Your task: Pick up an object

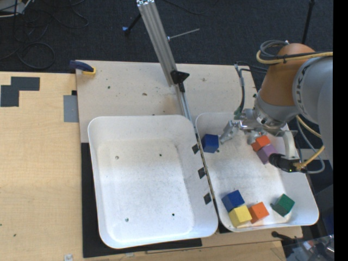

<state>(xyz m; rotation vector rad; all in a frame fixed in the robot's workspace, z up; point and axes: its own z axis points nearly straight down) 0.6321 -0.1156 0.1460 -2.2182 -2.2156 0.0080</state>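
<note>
A grey robot arm with an orange band reaches in from the right over the right bin. Its gripper hangs low near the bin's upper left — I cannot tell its state. A blue cube sits just beside it, near the bin's left wall. An orange cube and a purple block lie under the wrist. Along the near edge sit blue, yellow, orange and green cubes — the left bin lies alongside.

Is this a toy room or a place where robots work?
Probably a robot test lab. A grey arm reaches over two white bins holding coloured blocks, and loose cables lie on the dark floor behind the bench.
</note>
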